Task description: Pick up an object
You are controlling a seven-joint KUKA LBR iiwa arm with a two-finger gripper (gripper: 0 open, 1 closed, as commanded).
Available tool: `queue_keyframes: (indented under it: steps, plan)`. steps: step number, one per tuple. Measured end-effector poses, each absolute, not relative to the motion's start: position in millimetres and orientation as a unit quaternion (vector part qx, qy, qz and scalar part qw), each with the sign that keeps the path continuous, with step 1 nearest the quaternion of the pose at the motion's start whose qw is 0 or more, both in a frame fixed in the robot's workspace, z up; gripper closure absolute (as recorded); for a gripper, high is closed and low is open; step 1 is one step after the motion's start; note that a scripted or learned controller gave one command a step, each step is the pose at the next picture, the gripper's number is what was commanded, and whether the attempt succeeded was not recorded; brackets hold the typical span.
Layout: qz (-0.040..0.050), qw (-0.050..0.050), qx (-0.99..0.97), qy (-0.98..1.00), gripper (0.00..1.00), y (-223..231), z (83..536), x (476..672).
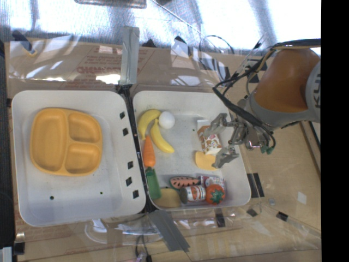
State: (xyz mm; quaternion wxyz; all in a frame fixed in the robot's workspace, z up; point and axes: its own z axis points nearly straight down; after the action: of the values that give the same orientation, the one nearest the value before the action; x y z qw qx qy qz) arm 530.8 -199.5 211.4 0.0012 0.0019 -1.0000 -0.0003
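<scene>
Hovering my hand [222, 138] wide-spread over the small snack packet [209, 141], I am centring both fingers around it, just above the yellow wedge [204, 160], before closing.

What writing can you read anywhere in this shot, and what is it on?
Nothing reads cleanly.
Red print on the cardboard behind the bins: mirrored and glared, unreadable.
"KU" at the frame edge on the grey arm: cut off.
Label on the small can: too small.
Print on the snack packet beside the claw: blurred.
</scene>
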Motion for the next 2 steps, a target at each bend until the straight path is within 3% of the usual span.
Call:
queue_keyframes:
  steps: [1,2]
  plan:
    - [0.0008,-0.002,-0.008,-1.0,0.0,-208,93,559.4]
    - [0.0006,-0.002,0.016,-1.0,0.0,-210,237,504.4]
